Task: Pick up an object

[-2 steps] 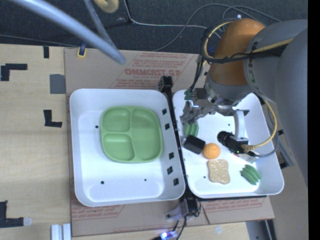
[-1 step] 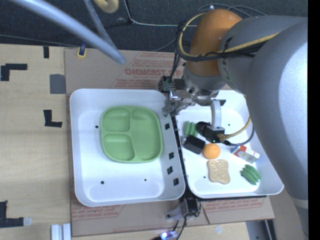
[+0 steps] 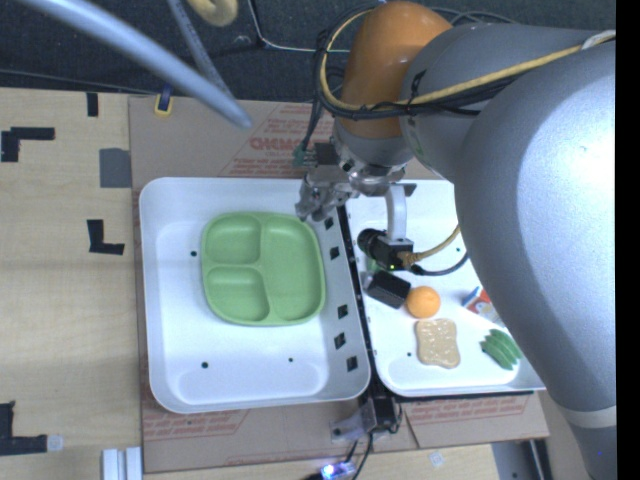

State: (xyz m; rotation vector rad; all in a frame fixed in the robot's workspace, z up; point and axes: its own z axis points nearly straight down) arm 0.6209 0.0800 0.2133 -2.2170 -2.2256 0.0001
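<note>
Below the claw (image 3: 322, 203), orange ball (image 3: 424, 301) in right bin (image 3: 452, 378).

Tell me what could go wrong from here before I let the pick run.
1. The gripper sits over the divider between the bins, so coming down it may strike that wall.
2. The orange ball, cracker and green piece crowd the right bin's near corner, beside the arm; a reach could knock one aside.
3. The green plate lies flat, so it may slip from a grasp.
</note>
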